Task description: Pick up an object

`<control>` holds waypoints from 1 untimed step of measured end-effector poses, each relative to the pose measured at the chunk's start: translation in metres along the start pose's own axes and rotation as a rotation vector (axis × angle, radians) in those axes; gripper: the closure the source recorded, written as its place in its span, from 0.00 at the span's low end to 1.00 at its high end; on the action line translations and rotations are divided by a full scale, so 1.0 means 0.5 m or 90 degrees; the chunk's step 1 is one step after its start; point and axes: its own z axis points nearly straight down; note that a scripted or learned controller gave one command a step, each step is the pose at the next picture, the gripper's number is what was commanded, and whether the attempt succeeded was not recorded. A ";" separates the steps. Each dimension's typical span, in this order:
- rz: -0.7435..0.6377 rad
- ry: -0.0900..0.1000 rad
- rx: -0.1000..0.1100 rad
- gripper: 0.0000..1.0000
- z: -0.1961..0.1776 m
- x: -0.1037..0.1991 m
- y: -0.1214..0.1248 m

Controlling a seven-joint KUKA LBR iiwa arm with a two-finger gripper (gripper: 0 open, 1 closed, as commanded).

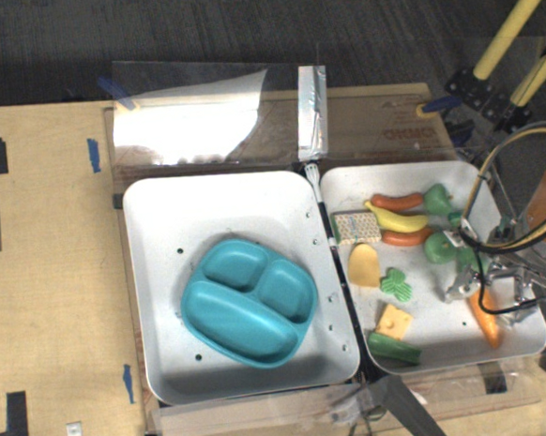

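Note:
The right bin (pixel 527 338) holds several toy foods. A yellow banana (pixel 397 219) lies between two red sausages (pixel 399 201), next to green broccoli pieces (pixel 438 199). An orange carrot (pixel 486 322) lies near the bin's right front corner. My gripper (pixel 486 287) hangs low over the right side of this bin, just above the carrot's upper end. It stands open, with one metal finger (pixel 458 289) left of the carrot, the other to its right, and nothing held between them.
A teal divided plate (pixel 249 301) fills the middle of the left bin (pixel 150 213). A yellow cheese wedge (pixel 393 322), a green cucumber (pixel 393 347), a small green leaf piece (pixel 396 285) and a yellow-orange piece (pixel 362 265) lie in the right bin's left half. Black cables (pixel 500 232) loop over its right wall.

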 end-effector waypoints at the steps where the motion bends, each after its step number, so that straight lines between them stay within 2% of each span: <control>1: -0.125 -0.001 -0.011 0.00 0.015 0.006 0.026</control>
